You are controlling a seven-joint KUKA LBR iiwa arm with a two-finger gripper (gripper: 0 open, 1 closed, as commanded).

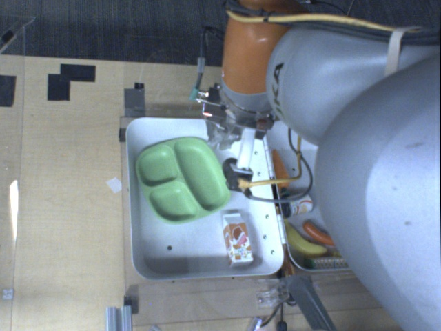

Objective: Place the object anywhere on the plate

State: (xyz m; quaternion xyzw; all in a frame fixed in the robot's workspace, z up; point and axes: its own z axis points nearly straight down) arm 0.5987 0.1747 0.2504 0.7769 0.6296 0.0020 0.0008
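A light green plate (180, 178) with three compartments lies tilted in the upper left part of the left bin (148, 254). A small white and orange carton (237, 238) lies flat in that bin, near its front right corner and just off the plate's lower right edge. My gripper (219, 134) hangs under the orange wrist band at the back of the left bin, over the plate's far right edge. Nothing shows in it.
The right bin (293, 257) is mostly hidden under the arm. In its visible strip lie a yellow banana (304, 243), an orange-red sausage-like item (318, 232), a long orange item (278, 164) and a small white object (301, 206). The wooden bench stretches to the left.
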